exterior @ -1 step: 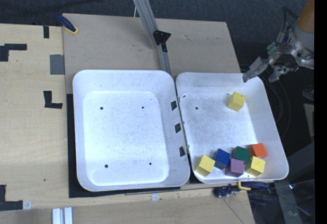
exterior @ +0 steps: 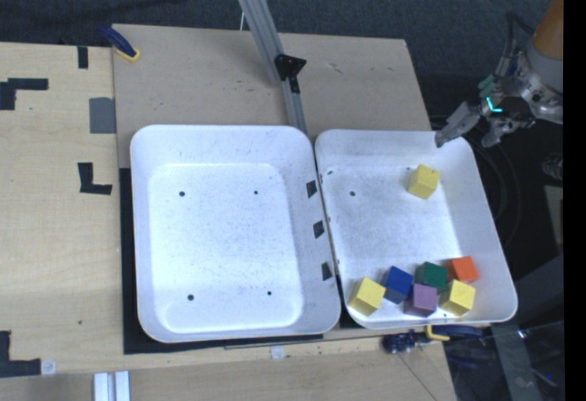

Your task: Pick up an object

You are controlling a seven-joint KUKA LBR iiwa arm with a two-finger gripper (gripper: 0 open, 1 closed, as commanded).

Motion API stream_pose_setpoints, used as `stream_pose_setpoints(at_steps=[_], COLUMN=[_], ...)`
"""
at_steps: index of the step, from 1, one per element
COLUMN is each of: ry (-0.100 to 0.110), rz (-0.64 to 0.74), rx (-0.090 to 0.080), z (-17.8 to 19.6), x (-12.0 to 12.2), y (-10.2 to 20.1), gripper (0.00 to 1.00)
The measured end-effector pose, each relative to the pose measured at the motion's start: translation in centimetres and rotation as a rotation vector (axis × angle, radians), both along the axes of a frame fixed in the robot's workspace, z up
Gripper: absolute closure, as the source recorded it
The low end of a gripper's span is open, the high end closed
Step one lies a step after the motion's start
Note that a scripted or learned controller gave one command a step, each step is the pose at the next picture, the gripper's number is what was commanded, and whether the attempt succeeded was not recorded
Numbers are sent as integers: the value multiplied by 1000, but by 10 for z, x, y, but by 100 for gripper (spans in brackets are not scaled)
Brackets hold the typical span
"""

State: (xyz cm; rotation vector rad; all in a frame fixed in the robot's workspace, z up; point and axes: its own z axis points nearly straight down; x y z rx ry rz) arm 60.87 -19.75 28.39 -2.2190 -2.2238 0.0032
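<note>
A yellow cube (exterior: 423, 180) lies alone in the upper part of the right bin (exterior: 394, 216). Along that bin's front edge sits a cluster of cubes: yellow (exterior: 367, 295), blue (exterior: 398, 283), green (exterior: 430, 276), purple (exterior: 424, 298), orange (exterior: 464, 268) and another yellow (exterior: 460, 297). My gripper (exterior: 469, 134) hangs above the right bin's back right corner, up and to the right of the lone yellow cube. It is open, with nothing between its fingers.
The left bin (exterior: 220, 234) stands beside the right one, their rims meeting in the middle. A slanted metal pole (exterior: 261, 15) rises from behind the bins. Dark floor lies beyond the bench's right edge.
</note>
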Motion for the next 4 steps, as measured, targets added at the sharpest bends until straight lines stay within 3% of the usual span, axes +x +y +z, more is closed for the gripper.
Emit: stream_pose_setpoints(at_steps=[3, 4], ry=[5, 0], rz=[-1, 1], rx=[1, 1], z=[-139, -126], x=[-4, -3], y=[8, 8], gripper=[0, 100])
